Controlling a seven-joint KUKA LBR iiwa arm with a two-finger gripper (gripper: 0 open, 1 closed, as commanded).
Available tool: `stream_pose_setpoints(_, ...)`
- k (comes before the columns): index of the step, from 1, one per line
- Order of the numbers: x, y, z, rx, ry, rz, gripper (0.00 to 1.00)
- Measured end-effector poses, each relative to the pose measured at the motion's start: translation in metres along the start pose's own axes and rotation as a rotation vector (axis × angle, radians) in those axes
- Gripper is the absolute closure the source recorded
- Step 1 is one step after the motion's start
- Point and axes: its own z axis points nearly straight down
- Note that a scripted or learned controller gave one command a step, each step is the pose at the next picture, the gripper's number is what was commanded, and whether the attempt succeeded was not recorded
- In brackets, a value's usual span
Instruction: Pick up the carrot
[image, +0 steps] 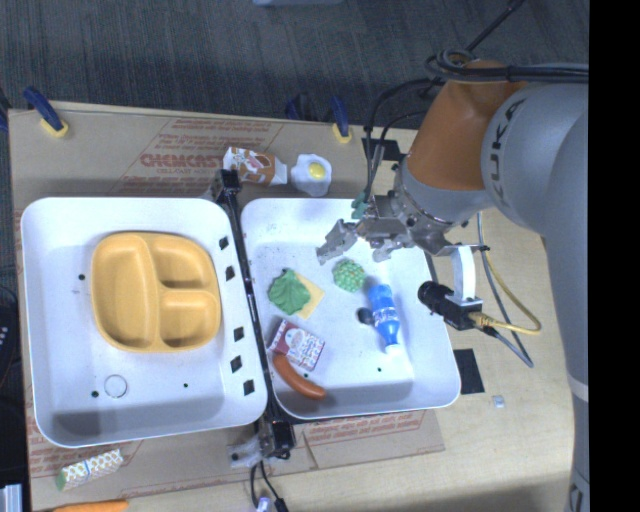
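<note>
An orange carrot (90, 506) is seen at the near edge of the bench, outside the left bin (60, 225) that holds a yellow divided tray (155, 290). Farther back, the gripper (368, 240) is held over the right bin (430, 375), above a blue bottle (383, 316). Nothing is gripped between its parted fingers.

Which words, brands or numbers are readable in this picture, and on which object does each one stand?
"KUKA": on the grey arm, running vertically next to its orange band.
Red printing on the cardboard sheet behind the bins: blurred, not surely readable.
Label on the small red and white carton: too small to read.
Label on the blue bottle: too small to read.
</note>
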Motion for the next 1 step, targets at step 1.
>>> stream_pose_setpoints(1,-0.0280,0.0488,0.1130,0.001,-0.001,-0.065,0.00)
